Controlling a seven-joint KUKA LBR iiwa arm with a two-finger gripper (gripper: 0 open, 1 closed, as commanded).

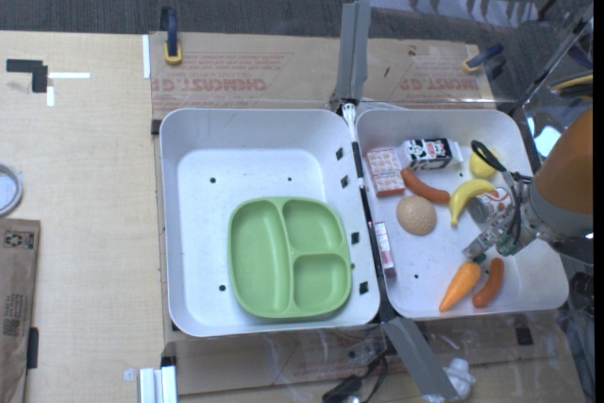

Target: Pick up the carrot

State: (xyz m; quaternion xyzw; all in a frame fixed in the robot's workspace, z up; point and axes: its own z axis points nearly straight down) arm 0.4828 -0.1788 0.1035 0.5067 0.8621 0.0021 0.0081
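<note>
The carrot [460, 286] lies near the front of the right bin [415, 302], a red sausage [489, 283] just beside it. The gripper [493, 241] hovers just above, apparently open and empty. A clean pick likely means closing across the carrot alone, clear of the sausage.

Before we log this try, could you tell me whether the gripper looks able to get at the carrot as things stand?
Probably yes. The gripper hangs just above the carrot in the right bin, and nothing lies on top of it. A sausage lies close alongside, so a closing finger might catch it.
</note>
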